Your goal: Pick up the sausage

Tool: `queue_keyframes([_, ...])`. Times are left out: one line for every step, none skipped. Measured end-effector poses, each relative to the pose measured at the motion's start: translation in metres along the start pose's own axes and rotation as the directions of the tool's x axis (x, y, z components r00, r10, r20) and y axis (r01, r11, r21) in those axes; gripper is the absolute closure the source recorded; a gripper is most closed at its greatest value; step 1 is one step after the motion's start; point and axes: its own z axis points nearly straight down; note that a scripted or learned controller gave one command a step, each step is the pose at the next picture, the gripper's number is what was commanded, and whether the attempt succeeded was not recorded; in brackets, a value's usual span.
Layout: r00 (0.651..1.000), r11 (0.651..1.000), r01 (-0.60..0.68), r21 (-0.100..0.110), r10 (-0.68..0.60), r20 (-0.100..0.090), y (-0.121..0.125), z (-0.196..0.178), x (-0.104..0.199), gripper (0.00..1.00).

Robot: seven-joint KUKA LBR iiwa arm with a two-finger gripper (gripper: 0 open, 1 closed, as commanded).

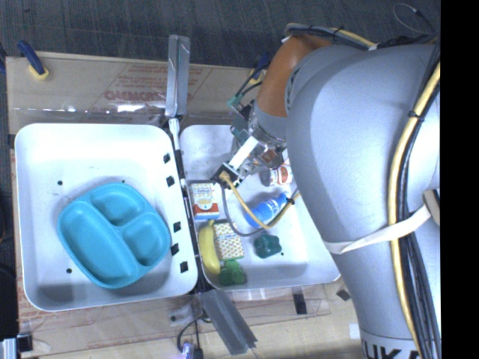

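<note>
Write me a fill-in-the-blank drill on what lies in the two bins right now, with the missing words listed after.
1. The blue divided plate lies in the ____ bin.
2. The banana lies against the right bin's ____ wall.
3. The claw hangs over the ____ bin.
4. The broccoli sits at the banana's ____ end.

Missing words: left; left; right; near (lower)

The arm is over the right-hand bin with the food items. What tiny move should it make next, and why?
Probably a short shift toward the reddish piece by the can. That may be the sausage, though it is partly hidden. The gripper sits nearer the carton, not over that piece.
</note>
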Motion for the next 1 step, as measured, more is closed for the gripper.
queue_keyframes([1.000,1.000,0.001,0.001,-0.001,0.001,-0.0004,0.0002,0.0002,0.00])
